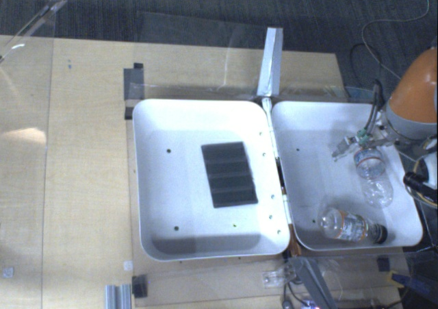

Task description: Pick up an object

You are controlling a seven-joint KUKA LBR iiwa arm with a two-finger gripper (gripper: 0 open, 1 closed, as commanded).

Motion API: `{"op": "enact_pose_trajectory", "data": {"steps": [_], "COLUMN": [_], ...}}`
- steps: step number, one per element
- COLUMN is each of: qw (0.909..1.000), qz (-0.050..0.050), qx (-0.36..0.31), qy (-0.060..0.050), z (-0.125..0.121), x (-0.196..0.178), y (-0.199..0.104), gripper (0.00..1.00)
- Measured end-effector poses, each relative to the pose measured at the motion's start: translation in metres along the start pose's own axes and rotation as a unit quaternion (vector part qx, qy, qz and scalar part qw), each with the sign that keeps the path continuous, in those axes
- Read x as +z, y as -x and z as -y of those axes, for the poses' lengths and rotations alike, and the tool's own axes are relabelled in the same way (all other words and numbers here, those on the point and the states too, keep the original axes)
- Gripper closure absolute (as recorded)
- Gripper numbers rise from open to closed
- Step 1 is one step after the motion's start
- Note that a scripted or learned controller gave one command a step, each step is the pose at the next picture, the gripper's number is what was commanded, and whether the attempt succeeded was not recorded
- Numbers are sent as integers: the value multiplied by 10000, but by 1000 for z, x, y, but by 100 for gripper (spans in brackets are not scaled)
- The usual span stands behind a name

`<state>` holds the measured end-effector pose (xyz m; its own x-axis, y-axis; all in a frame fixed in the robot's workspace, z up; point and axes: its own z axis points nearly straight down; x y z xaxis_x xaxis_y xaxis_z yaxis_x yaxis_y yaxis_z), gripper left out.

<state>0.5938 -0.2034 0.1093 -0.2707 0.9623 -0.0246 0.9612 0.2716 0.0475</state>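
Note:
In the right bin [308,129], a clear plastic bottle [374,179] lies along the right side, its top end just below my gripper [356,144]. The gripper hangs over the bin's upper right part, open, with nothing between its fingers [339,151]. A second clear bottle [350,225] with a dark cap lies on its side near the bin's front wall. A flat black ribbed rectangular object [229,174] rests in the middle of the left bin [157,136].
The arm's orange band [417,92] and grey wrist come in over the right bin's right rim. Cables [421,188] run beside that rim. A metal post [270,61] stands behind the seam between the bins.

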Motion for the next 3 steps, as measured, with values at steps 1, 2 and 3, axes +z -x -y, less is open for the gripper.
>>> {"op": "enact_pose_trajectory", "data": {"steps": [1,2,3], "qw": [9966,9945,9996], "qz": [-101,-121,-116], "qx": [-800,-1024,-156], "qy": [-162,-178,-208], "z": [-48,-5,13], "x": [21,21,-5], "y": [14,3,-2], "gripper": [0,0,0]}}
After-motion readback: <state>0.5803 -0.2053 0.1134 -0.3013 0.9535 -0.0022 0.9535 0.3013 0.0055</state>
